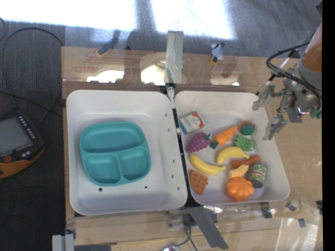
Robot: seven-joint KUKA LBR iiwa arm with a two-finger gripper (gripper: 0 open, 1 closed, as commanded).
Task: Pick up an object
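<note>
Toys (230,156) are heaped in the right bin (282,190), kept together for picking; the left bin (73,140) carries a teal tray (115,151). At the right bin's far right rim, the tool (267,116) is held spread open and empty, poised for descent.

Two white bins (125,101), smooth plastic with a soft sheen; the teal plate (115,151) inside the left one reads matt plastic. Toy bananas (220,158) and pumpkin (240,188) at lower right gleam glossy (moulded plastic, by the look). Bench (104,61) at the top looks like bare wood.
</note>
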